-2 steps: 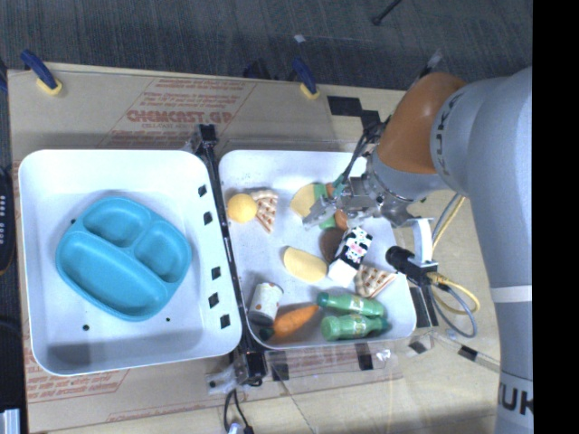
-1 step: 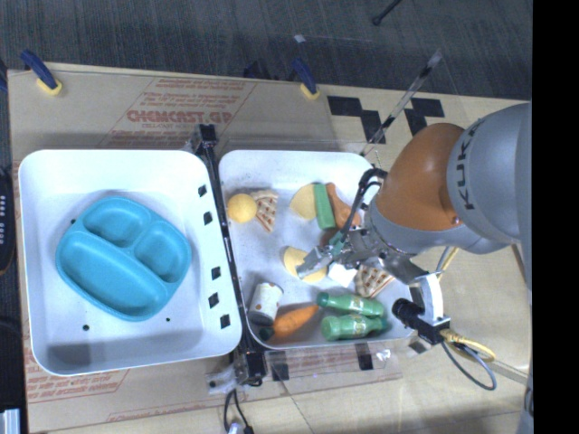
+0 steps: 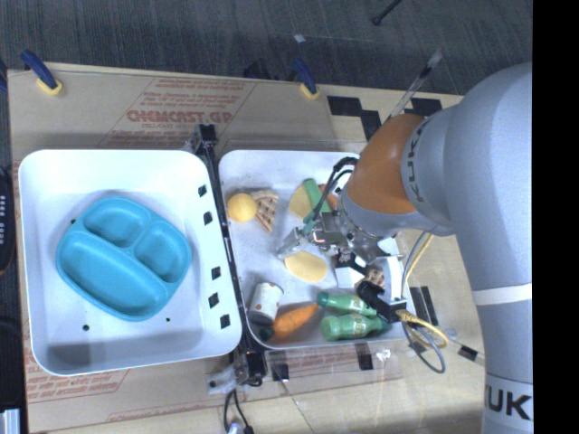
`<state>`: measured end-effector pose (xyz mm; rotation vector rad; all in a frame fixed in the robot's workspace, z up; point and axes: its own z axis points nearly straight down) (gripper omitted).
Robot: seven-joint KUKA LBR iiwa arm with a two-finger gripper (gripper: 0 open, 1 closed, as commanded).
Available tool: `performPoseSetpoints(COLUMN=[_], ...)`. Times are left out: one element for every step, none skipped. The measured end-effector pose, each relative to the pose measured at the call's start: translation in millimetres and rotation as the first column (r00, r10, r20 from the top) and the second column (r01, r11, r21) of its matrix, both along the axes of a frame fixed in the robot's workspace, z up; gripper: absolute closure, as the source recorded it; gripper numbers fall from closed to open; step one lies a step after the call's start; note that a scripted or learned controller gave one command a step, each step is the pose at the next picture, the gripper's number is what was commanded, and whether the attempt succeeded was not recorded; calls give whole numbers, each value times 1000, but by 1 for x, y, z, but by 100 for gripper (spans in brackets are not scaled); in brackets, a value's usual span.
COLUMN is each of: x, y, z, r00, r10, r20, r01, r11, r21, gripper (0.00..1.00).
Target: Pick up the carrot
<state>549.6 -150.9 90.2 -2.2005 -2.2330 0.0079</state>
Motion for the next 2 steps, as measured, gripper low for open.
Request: performPoseSetpoints(x=[-45,-44], y=[7,7], z=[1,11], r00=[973,971], r10=[231,237], r20=[1,-1], r01=[-231,-237], r11=[973,971], r21=[4,3], gripper=[0,100])
